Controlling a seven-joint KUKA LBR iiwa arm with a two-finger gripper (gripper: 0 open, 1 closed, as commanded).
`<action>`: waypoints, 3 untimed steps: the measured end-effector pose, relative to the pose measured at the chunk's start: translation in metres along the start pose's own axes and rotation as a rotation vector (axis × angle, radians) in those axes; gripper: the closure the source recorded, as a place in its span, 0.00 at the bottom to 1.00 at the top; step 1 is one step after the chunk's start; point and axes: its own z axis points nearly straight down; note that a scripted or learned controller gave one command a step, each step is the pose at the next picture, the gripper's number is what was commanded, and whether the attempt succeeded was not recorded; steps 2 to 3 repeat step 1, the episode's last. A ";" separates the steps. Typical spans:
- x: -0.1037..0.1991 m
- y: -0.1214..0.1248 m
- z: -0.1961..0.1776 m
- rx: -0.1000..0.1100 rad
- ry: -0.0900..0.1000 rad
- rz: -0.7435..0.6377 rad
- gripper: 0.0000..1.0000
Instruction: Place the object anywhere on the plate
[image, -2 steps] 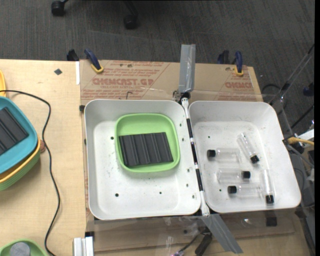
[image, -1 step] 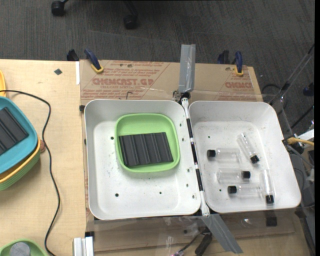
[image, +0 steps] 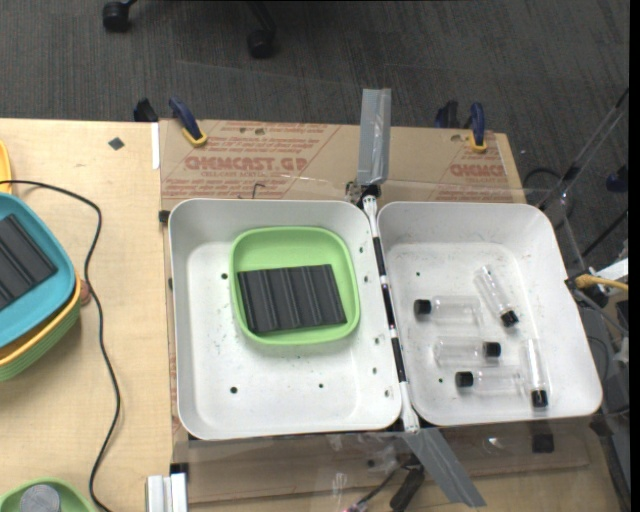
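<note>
Wooden desk (image: 80, 400) and brown cardboard (image: 260, 160) carry two white bins side by side. One green plate (image: 250, 255) sits in the left bin (image: 200, 400), with one black ridged pad (image: 292, 298) lying on it. Five clear tubes with black caps (image: 495, 290) lie scattered in the right bin (image: 560, 250), well apart from the plate. Two blue clamps (image: 185, 120) pinch the cardboard.

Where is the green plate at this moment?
In the camera view, the green plate sits in the left white bin, toward its far side, with a dark ribbed mat on it. The clear tubes lie in the right bin.
</note>
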 end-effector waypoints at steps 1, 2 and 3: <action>0.000 0.000 0.002 0.001 -0.001 0.000 0.00; 0.000 0.000 0.002 0.001 -0.001 0.000 0.00; 0.000 0.000 0.002 0.001 -0.001 0.000 0.00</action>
